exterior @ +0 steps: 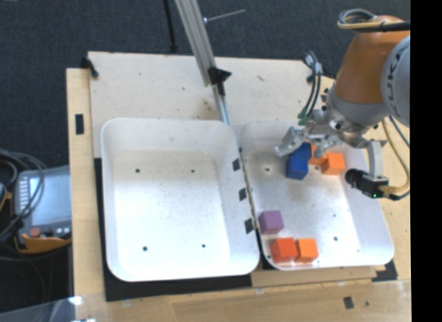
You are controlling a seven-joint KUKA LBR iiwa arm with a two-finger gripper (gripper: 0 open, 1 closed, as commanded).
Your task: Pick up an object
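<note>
At the upper right of the frame, the gripper (304, 149) is hanging over the right bin (359, 241), its fingers clasping a blue block (298, 162) beside an orange block (333, 163).

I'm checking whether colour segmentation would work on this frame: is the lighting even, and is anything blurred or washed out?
Camera view: lighting is soft and even, with faint shadows under the blue block and purple block; the left bin is bright but speckles stay visible; the gripper looks slightly soft; the block colours stay distinct.
</note>
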